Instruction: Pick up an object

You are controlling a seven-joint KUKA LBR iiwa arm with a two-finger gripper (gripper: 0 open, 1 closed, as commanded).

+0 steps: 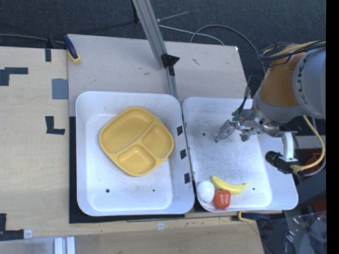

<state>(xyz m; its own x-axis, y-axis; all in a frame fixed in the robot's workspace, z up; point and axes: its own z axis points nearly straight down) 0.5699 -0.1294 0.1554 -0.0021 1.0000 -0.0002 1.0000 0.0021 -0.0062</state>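
Note:
A yellow banana (229,185), a red pepper-like item (222,199) and a white egg-like ball (205,191) lie together at the near edge of the right bin (212,110). My gripper (233,132) hangs over the middle of that bin, well above and behind those items, with its two fingers spread apart and nothing between them. A yellow divided plate (136,141) rests in the left bin (87,142).
A slanted metal post (153,33) rises behind the bins and meets the seam between them. Black cables (283,163) hang at the arm's right. The wooden bench (32,142) extends to the left.

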